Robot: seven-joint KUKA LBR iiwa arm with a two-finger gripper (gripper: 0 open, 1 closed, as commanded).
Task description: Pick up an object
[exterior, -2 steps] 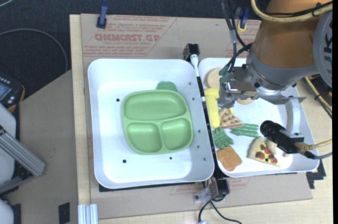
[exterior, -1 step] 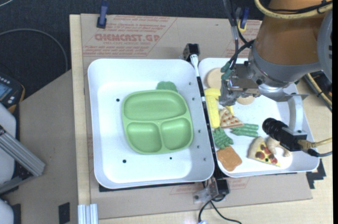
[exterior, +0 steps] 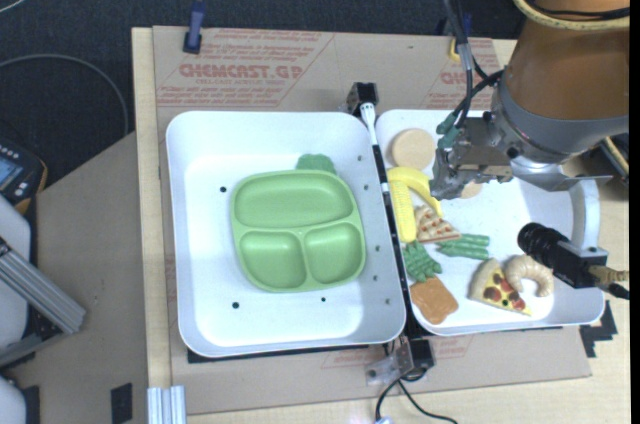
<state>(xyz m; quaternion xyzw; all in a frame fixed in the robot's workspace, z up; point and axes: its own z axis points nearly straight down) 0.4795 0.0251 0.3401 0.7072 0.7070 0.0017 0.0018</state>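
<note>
Nearest lens: grey arm [exterior: 560, 127] w/ orange band [exterior: 585, 7], upper right of frame, reaching down-left into the right-hand bin.

Upper left: blue clip [exterior: 194, 26] on far edge of brown board [exterior: 240, 67] w/ red lettering, set under both bins.

Left of centre: left bin [exterior: 190, 212], white, shallow. Approx. centred in it, green divided plate [exterior: 297, 229], three compartments, lying flat. Small green piece [exterior: 316, 161] touching plate's far rim, partly hidden behind it; type not identifiable.

Centre top: black clip [exterior: 362, 98] at seam between bins.

Right of centre: right bin [exterior: 530, 204], white. Task objs all in this bin, mostly along its left side and near edge:
- Yellow banana-shaped piece [exterior: 404, 197] against left wall.
- Tan round disc [exterior: 411, 149] just above it in frame, near far-left corner.
- Green leafy piece [exterior: 420, 262] below banana-shaped piece.
- Tan cracker-like slab [exterior: 434, 300] at near-left corner, touching leafy piece.
- Waffle-pattern triangle [exterior: 437, 230] touching lower end of banana-shaped piece.
- Gripper [exterior: 455, 180] low over bin, just right of banana-shaped piece's upper end, below-right of disc. Opening not readable at this angle; cannot tell whether anything gripped.
- Green bean pods [exterior: 463, 245] just right of triangle.
- Pizza slice [exterior: 497, 291] near bin's lower edge.
- Pale croissant-shaped piece [exterior: 530, 274] touching pizza slice's right side.
</note>
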